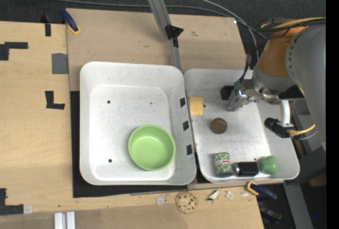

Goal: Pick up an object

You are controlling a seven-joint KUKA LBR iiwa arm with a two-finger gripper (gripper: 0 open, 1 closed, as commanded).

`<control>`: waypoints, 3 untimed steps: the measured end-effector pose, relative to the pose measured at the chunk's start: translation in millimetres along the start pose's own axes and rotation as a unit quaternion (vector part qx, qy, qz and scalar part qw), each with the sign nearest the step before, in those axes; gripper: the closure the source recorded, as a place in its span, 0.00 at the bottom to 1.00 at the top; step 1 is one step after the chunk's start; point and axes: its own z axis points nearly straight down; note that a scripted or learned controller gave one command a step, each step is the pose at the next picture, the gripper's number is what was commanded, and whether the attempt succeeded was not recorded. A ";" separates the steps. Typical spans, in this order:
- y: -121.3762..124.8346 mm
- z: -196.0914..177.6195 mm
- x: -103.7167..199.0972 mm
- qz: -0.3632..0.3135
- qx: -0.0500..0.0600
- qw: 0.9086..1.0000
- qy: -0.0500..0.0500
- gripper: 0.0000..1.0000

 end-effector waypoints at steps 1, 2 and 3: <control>-0.2 -10.1 0.8 -0.001 0.000 1.000 0.000 1.00; -0.9 -52.5 -1.7 0.001 -0.001 1.000 0.001 1.00; 9.5 -108.4 -3.1 0.000 -0.002 1.000 0.001 1.00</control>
